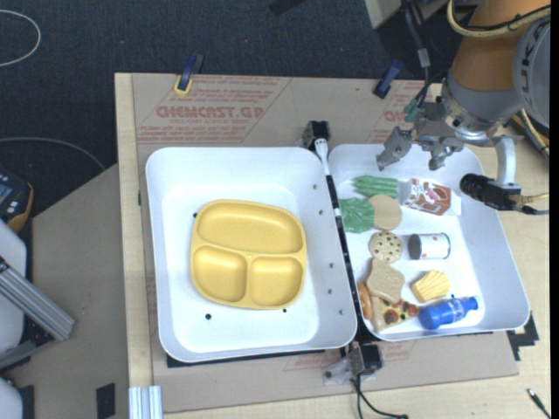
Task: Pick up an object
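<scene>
Above the right bin (511, 264), tool (417, 153) hangs open.

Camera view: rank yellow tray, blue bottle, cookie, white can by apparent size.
1. Yellow tray, by far the largest.
2. Blue bottle.
3. White can and cookie: look about alike, so no ranking between them.
All lie at similar depth in the bins, so nearness hardly skews this.

dark blue-grey carpet (105, 24) is covering the floor around the bench; a thin pale cable (26, 26) is looping across it at upper left; even light is falling, casting soft shadows
</scene>
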Available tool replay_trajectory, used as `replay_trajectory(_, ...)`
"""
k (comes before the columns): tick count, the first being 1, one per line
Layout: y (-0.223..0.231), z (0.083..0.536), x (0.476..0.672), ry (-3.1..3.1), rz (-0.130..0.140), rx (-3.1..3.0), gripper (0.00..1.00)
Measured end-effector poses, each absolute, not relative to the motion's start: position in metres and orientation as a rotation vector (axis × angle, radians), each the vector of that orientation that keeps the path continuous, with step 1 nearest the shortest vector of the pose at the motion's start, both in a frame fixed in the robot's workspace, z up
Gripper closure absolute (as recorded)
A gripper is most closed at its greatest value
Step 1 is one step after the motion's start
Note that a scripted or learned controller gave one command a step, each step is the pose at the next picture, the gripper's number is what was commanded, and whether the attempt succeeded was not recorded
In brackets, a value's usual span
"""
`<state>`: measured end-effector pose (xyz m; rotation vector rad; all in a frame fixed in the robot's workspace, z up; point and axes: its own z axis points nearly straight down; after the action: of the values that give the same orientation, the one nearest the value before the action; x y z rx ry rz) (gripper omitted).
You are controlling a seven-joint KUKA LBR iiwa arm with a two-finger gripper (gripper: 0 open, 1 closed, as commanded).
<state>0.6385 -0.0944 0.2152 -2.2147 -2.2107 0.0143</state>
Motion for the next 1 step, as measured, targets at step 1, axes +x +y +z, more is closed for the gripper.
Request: replay_trajectory(1, -0.0944, 0.2232, 0.6413, -2.221, 0.001, -2.220, 0.00)
